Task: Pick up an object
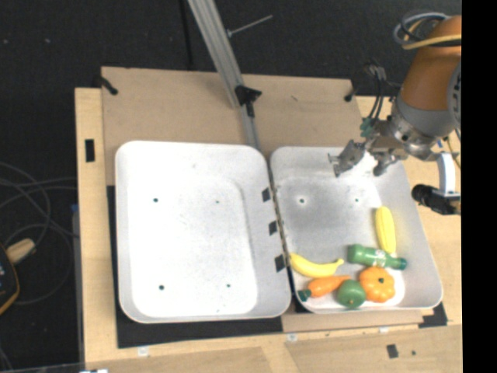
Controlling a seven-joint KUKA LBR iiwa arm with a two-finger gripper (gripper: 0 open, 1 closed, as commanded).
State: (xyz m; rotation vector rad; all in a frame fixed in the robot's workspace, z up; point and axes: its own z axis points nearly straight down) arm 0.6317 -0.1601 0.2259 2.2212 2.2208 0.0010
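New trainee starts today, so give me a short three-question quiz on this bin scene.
1. True or false: the claw holds a banana.
2. Which bin holds the toy food: A) left bin B) right bin?
3. Fill in: the corn cob lies beside the ____ edge of its bin.

Key: 1 false, nothing is between its fingers, and the banana lies in the bin. 2 B. 3 right.

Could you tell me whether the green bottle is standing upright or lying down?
Lying down. The green bottle rests on its side in the right bin, its length running across the floor.
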